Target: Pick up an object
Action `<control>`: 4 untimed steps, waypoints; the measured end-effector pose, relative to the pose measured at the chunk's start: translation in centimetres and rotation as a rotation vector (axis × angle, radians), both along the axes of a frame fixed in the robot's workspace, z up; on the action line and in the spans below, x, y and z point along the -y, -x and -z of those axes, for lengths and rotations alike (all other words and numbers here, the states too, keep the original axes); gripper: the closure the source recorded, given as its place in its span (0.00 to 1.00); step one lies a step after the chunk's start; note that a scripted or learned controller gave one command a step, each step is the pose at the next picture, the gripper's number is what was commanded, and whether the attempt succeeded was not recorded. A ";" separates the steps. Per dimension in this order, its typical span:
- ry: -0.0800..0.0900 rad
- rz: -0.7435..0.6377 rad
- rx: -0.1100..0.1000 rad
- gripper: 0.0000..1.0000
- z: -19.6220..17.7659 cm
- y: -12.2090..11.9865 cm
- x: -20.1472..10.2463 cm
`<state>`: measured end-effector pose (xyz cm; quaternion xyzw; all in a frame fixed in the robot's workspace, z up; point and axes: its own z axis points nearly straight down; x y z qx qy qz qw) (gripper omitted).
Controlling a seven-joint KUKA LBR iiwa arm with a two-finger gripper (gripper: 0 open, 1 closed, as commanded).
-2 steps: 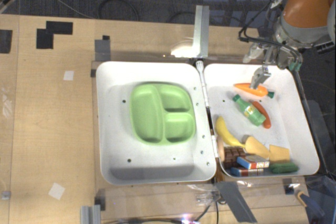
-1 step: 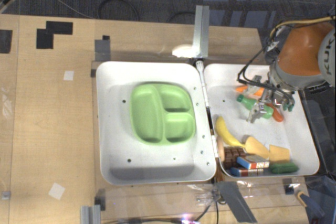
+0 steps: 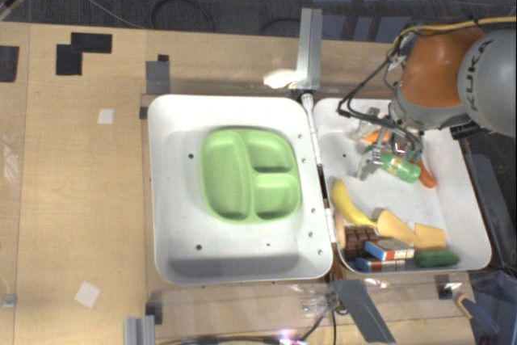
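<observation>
the gripper (image 3: pixel 386 159) is hanging in the right bin (image 3: pixel 472 198) beside a green bottle (image 3: pixel 400 168) at its 4 o'clock; whether it's open, i cannot tell. i'd be centring before closing.

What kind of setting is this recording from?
Most likely a robotics lab's bin-picking station: a wooden bench bears two white bins, the left bin holding a green divided tray, the right bin holding toy food such as a banana, under a grey-and-orange arm.
</observation>
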<state>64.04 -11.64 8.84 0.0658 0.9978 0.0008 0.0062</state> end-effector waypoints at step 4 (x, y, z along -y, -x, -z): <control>0.004 -0.104 0.002 0.00 -0.2 6.2 2.5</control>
